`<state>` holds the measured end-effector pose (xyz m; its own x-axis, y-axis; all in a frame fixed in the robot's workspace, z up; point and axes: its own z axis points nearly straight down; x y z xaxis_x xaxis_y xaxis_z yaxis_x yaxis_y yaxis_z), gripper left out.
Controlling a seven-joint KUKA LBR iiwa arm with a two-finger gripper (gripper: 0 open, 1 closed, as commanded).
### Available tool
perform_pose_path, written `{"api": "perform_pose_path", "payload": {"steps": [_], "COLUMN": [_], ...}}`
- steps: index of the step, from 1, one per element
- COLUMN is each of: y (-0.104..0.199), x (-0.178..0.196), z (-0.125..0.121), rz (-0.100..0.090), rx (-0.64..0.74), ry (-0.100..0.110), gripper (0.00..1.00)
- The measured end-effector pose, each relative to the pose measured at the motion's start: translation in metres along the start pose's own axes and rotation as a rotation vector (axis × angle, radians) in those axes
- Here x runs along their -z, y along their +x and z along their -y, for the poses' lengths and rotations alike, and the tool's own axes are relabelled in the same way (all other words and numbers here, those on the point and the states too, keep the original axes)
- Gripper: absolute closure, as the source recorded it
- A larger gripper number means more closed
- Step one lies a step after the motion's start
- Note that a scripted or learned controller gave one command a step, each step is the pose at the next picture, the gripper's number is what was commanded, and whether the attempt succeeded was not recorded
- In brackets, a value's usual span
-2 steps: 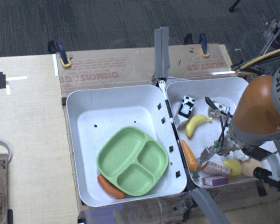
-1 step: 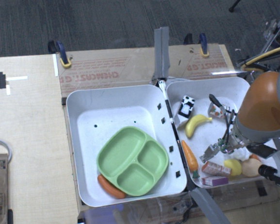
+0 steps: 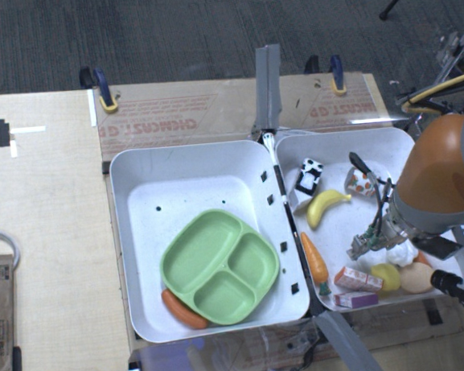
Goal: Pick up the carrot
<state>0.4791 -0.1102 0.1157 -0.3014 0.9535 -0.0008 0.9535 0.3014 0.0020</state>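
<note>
Orange carrot (image 3: 314, 261) lies in right bin (image 3: 334, 135) beside banana (image 3: 325, 206).

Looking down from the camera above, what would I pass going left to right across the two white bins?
Sausage → green divided plate → carrot → banana → gripper → egg.

Left bin (image 3: 139, 229): a divided tray (image 3: 220, 266) near the front, a sausage (image 3: 183, 309) touching the tray's front-left edge. Right bin (image 3: 324, 136): a carrot (image 3: 314, 260) along the left wall; a banana (image 3: 326, 206) behind the carrot; a small box (image 3: 359, 278) front centre; the gripper (image 3: 365, 246) just behind the box.
</note>
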Motion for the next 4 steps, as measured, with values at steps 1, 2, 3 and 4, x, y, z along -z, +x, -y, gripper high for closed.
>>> {"api": "perform_pose_path", "payload": {"steps": [1,2,3,4], "y": [0.102,0.152,0.197,0.148], "x": [0.075,0.085,0.085,0.097], "z": [-0.032,-0.047,-0.06,-0.149], "rz": [0.0,0.001,0.001,0.002], "rx": [0.064,-0.287,-0.162,0.008], "ry": [0.003,0.005,0.005,0.004], "gripper": [1.0,1.0,1.0,1.0]}}
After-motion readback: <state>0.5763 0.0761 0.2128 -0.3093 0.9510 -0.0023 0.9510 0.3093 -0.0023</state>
